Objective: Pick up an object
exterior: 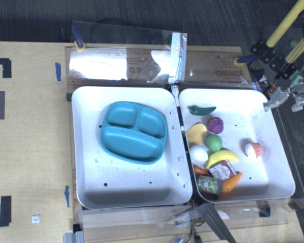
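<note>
The left bin (86,135) holds a blue divided tray (134,131) near its middle. The right bin (253,176) holds toy food (213,156) heaped along its left wall, plus a small red-and-white piece (253,149) nearer its right wall. The gripper (286,96) hovers over that bin's far right corner; its jaw state cannot be told.

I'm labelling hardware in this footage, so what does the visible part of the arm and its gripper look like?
At the upper right, a yellow rod slants down into a black bracket. Below it the gripper is a cluster of black and pale grey parts with thin cables and small teal and blue bits, above the right bin's corner.
</note>
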Action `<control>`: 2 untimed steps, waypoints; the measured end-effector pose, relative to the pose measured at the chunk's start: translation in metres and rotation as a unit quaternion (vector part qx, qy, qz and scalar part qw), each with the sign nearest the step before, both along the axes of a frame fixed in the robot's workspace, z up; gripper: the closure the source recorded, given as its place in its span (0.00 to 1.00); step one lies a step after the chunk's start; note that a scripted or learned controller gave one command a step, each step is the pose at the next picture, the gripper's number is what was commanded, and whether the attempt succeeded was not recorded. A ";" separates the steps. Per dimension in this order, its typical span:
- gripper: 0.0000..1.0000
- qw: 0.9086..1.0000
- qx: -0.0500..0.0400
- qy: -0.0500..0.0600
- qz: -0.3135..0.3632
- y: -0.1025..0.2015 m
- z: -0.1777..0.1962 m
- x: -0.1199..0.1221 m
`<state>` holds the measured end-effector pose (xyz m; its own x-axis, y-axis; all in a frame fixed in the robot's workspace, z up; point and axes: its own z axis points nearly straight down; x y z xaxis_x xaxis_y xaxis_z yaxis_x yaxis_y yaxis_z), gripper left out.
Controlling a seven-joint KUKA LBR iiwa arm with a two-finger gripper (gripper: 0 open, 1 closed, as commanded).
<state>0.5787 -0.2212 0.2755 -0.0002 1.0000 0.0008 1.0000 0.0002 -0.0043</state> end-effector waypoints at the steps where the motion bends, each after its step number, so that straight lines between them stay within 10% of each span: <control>1: 0.00 0.996 0.002 0.002 0.085 0.065 -0.090 0.016; 2: 0.00 0.991 -0.001 -0.005 0.134 0.100 -0.189 0.026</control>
